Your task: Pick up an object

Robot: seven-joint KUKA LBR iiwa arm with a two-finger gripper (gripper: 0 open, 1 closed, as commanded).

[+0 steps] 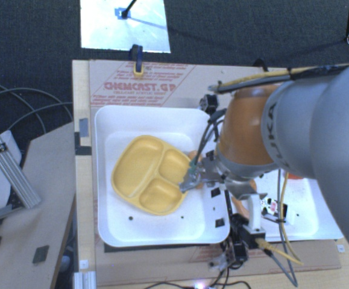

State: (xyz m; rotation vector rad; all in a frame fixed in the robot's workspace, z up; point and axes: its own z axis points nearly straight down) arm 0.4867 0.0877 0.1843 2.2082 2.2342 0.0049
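A yellow plate with three compartments lies flat in the left white bin, slightly left of the bin's middle. My gripper is low at the plate's right rim, where the rim meets the bin's right wall. The grey arm with its orange band reaches in from the right and covers the space above the gripper. Whether the gripper touches the rim or holds it is not clear from here. A small orange piece peeks out just beside the plate's right edge, half hidden by the gripper's body.
The right bin is mostly hidden under the arm; a small white and red item and an orange object show in it. Cables hang over the bench's front edge. A blue and yellow clamp sits at the bench's back.
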